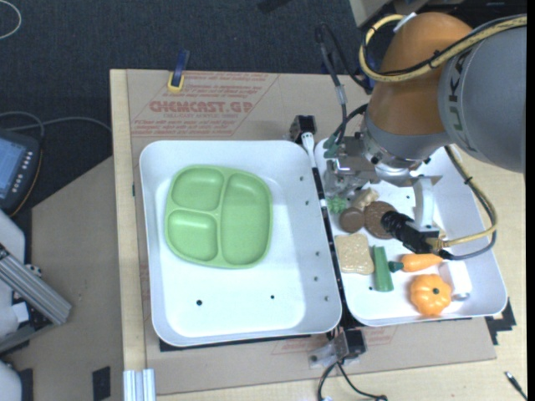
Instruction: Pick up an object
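My hand (355,192) hangs low over the right bin's (485,266) near-left part, directly above the brown round piece (361,219), though I cannot tell its state.

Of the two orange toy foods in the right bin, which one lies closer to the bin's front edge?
The orange pumpkin, round and ribbed, lies closer to the front edge. The carrot, long and thin, lies just behind it.

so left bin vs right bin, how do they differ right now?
The left bin holds one thing, a green divided plate; the right bin holds a cluster of small items, among them a pumpkin and carrot. The arm hangs over the right bin, not the left bin. Both are shallow and white.
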`<action>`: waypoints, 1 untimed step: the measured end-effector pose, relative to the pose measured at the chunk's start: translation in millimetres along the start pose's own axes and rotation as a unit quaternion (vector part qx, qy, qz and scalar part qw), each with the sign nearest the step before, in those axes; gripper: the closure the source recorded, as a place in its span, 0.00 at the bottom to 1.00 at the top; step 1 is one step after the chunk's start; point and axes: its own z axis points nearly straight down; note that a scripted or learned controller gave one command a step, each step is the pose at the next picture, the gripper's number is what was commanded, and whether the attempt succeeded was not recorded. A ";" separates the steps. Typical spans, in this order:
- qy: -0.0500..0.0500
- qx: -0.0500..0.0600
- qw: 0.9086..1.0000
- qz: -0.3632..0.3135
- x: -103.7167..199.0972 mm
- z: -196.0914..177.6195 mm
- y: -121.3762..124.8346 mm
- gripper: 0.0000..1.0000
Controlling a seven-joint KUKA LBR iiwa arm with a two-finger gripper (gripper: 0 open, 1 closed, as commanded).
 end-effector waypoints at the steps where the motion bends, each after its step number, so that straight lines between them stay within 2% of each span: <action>1: 0.000 -0.001 1.000 0.002 5.9 -4.8 -6.0 1.00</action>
